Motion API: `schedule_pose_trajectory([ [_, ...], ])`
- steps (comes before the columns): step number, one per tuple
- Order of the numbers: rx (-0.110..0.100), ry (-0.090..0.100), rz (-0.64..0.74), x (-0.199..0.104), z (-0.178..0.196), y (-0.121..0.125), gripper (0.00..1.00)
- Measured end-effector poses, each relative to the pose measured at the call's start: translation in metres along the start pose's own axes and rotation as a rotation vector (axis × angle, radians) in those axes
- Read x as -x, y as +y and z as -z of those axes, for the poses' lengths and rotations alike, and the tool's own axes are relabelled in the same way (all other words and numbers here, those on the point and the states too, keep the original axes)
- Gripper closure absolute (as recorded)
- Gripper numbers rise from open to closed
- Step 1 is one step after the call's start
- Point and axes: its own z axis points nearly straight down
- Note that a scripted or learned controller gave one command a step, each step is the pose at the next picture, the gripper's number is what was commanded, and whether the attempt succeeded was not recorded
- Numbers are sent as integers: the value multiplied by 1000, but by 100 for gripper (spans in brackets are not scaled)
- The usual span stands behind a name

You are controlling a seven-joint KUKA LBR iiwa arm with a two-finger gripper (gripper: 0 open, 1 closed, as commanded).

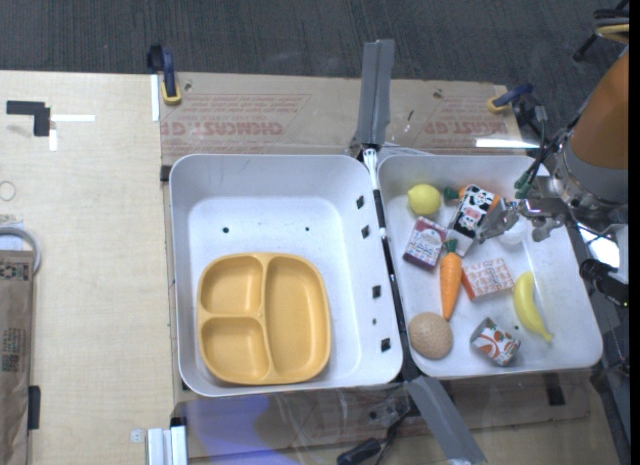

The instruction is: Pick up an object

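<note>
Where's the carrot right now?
The carrot lies in the right bin, near its middle, between the small red box and the brown ball.

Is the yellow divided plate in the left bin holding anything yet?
Empty. The yellow divided plate lies flat in the left bin, and all three of its compartments show bare yellow surface.

bins: 2, white, side by side (190,253) (575,348)
divided plates: 1 yellow one (265,318)
lemons: 1 (424,199)
carrots: 1 (450,283)
bananas: 1 (530,306)
small cartons/packets: 4 (prints too blurry to read) (474,211) (425,244) (487,278) (496,342)
round tan thing: 1 (430,335)
</note>
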Motion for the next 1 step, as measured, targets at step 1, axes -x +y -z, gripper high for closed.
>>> schedule_pose_trajectory([
  [1,4,0,24,-22,-108,18,0],
])
